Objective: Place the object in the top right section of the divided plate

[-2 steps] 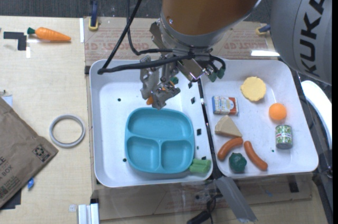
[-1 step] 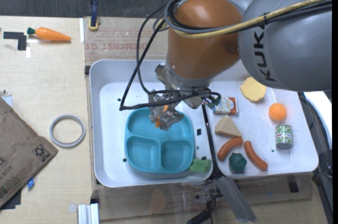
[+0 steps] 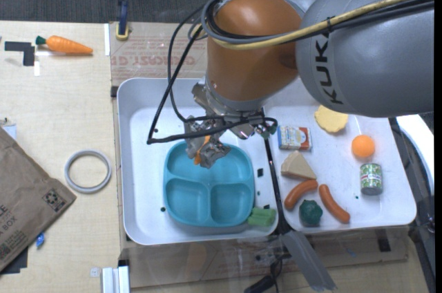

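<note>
Orange object in claw above divided plate.

My arm comes in from the right, its grey link lying nearly level, and bends at the orange band so the wrist points straight down. My gripper hangs directly below that band. Black cables loop out to the left of the wrist and trail down beside the gripper.
</note>
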`<state>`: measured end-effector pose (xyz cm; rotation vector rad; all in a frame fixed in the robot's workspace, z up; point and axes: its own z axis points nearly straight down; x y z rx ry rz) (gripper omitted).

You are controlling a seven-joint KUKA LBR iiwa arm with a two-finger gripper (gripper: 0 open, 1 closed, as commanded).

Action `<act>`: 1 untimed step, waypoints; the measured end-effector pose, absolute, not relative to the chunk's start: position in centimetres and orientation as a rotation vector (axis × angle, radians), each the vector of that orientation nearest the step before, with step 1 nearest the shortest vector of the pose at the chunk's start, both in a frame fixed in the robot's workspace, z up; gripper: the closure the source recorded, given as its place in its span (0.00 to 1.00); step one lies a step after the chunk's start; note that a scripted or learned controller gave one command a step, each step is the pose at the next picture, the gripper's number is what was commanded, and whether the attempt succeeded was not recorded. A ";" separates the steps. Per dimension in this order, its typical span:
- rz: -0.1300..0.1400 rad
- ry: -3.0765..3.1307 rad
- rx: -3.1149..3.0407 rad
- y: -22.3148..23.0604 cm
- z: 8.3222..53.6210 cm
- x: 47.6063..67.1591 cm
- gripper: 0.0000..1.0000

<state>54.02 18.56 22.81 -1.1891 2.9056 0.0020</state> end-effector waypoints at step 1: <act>0.002 2.898 -1.215 14.6 13.7 53.7 1.00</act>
